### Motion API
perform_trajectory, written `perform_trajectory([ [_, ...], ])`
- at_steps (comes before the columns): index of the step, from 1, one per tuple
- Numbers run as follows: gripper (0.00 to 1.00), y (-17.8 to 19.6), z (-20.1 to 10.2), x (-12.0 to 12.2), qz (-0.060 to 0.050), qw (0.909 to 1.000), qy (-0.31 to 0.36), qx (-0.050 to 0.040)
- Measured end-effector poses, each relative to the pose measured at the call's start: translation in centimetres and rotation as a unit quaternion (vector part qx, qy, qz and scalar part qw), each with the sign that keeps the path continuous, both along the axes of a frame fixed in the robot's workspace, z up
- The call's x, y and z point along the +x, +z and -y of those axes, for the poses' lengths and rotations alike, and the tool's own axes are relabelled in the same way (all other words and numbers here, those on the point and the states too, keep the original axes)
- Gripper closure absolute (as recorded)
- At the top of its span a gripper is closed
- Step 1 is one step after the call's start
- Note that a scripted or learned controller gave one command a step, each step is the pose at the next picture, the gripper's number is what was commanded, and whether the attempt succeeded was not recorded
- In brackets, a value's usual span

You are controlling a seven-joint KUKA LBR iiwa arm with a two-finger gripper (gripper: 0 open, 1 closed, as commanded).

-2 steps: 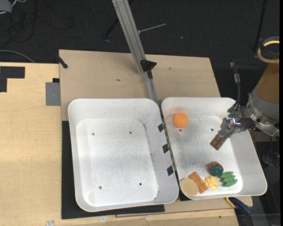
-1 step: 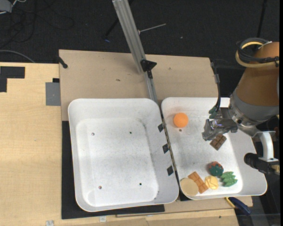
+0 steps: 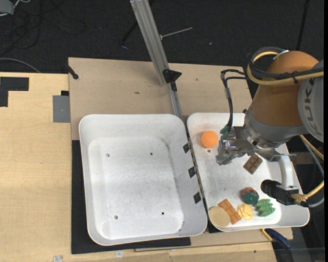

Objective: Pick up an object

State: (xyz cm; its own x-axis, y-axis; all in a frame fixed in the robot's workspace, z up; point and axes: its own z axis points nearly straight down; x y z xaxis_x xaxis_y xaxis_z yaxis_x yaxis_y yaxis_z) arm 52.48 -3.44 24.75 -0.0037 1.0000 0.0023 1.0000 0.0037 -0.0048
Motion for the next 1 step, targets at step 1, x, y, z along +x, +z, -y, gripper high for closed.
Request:
perform_trajectory([
  [1,1.00,0.56,-4.98,1.15,0.001,1.0000,0.000,-0.0001],
])
